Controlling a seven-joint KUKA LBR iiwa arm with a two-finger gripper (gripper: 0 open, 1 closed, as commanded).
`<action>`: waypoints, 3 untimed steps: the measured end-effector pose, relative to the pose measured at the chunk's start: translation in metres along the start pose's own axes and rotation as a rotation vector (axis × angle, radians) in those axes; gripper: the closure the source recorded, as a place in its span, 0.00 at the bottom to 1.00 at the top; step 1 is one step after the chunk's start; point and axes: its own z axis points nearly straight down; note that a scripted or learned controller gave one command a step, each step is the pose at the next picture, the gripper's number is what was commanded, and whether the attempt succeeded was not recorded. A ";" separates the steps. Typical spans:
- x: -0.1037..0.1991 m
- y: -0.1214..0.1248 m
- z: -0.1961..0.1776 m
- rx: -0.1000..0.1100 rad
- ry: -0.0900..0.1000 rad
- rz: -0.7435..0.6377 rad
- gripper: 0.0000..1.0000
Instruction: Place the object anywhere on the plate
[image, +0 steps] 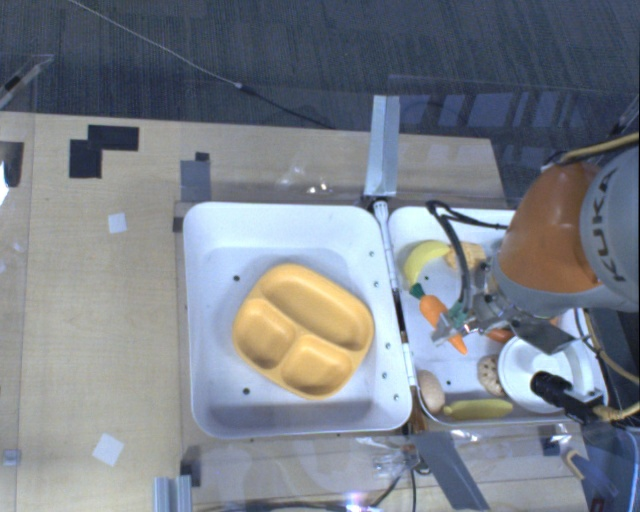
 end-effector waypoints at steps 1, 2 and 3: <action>0.079 0.092 0.001 0.000 0.004 -0.004 1.00; 0.076 0.091 0.000 0.001 0.001 0.001 0.00; 0.076 0.094 -0.011 -0.006 0.000 -0.006 1.00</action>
